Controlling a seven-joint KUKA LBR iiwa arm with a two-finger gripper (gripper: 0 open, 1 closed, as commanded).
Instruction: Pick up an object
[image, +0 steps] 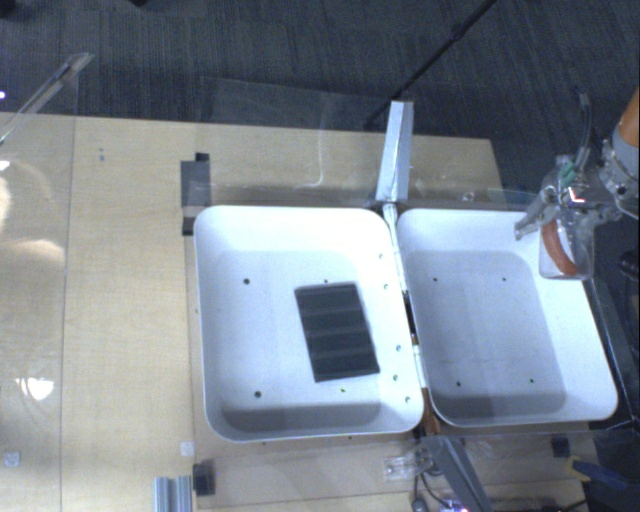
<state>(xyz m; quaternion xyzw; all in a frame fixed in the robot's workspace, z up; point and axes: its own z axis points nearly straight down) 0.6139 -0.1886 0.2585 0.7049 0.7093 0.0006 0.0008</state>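
Left bin (225, 300): flat dark ribbed rectangular pad (337, 331) | gripper (560, 235): clamped on translucent orange-tinted object (556, 252)

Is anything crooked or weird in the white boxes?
A little. The dark ridged pad in the left bin lies tilted, not square with the bin's walls. Nothing looks spilled or broken.

A matt dark ribbed slab (337, 331) lies in smooth white plastic bins (225, 300) on a pale wood-look bench (120, 330).
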